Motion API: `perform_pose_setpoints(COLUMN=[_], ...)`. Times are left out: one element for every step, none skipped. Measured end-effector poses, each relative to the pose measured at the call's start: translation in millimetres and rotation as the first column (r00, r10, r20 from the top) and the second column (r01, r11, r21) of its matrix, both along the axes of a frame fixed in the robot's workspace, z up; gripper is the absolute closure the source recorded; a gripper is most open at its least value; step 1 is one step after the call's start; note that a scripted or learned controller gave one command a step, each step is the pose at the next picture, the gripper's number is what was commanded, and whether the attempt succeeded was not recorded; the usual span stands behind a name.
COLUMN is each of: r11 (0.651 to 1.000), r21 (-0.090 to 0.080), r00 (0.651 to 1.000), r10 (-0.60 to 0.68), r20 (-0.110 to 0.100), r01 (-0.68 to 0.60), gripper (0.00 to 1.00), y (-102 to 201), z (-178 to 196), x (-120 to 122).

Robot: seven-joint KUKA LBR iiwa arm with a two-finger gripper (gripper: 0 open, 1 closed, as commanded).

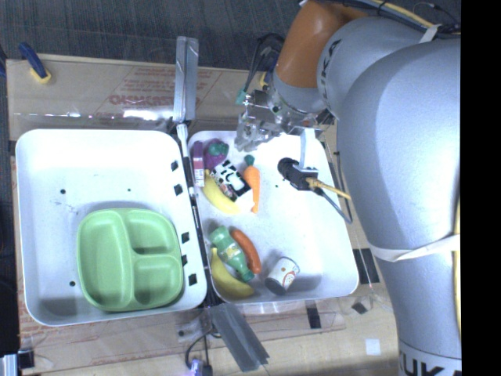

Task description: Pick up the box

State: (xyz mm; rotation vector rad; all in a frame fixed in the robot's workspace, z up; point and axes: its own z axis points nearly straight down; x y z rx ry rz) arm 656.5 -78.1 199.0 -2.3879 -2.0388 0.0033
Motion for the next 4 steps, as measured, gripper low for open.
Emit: perform_pose_setpoints(r11=[1.000,0.998,0.985,1.000], r21=[0.000,0.000,0.000,0.000], r00=[1.000,0.998,0.985,1.000], r10=[0.009,-0.057,-0.174,0.024], r20=[-0.001,-0.002,0.001,-0.003], r01=[-0.009,0.057,0.174,-0.024], gripper=[1.00,1.00,1.00,1.00], y=[1.5,63.4,93.8,52.4], z=[10.2,15.1,106.3,66.2], x=[0.6,-0.3,-0.1,-39.6])
